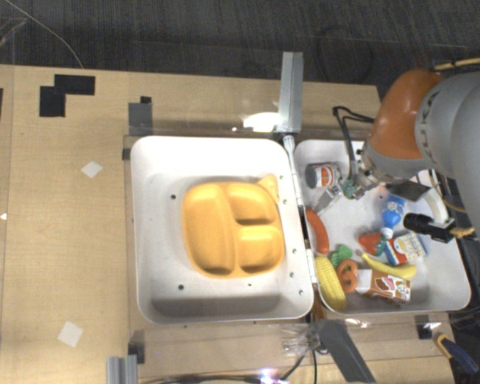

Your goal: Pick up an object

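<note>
The bench (56,238) carries two white bins side by side. The left bin (156,214) contains a yellow divided tray (230,229). The right bin (456,282) contains mixed small items. The arm (448,126), grey with an orange band, enters from the right, and its gripper (350,187) sits low over the far left part of the right bin. The state of the gripper cannot be determined here.

A small can (322,175) lies just beside the gripper, on its left. Nearer the camera lie a corn cob (329,277), a red sausage (318,230), a banana (388,267) and a juice carton (386,287), all apart from the gripper. A blue bottle (393,212) lies to its right.
</note>
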`<control>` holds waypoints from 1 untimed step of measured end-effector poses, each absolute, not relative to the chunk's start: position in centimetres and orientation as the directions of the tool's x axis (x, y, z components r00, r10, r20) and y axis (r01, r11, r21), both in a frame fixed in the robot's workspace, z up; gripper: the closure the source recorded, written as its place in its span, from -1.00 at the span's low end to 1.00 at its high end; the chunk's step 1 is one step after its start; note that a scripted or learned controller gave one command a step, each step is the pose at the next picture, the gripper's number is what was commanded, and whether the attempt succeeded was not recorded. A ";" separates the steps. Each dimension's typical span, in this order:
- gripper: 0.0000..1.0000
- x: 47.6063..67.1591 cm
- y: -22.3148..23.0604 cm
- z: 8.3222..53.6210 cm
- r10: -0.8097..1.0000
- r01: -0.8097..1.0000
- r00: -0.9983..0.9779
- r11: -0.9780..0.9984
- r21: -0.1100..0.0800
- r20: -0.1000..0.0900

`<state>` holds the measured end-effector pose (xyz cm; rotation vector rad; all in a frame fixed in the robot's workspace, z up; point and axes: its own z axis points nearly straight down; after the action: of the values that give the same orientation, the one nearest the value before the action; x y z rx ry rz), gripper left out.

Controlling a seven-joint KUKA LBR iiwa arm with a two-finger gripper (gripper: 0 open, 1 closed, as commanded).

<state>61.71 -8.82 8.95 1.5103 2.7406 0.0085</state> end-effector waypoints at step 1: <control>-1.00 60.8 -5.4 18.8 0.948 0.948 -0.317 0.317 0.010 -0.004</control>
<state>60.83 -5.42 18.82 1.8305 2.5423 0.0097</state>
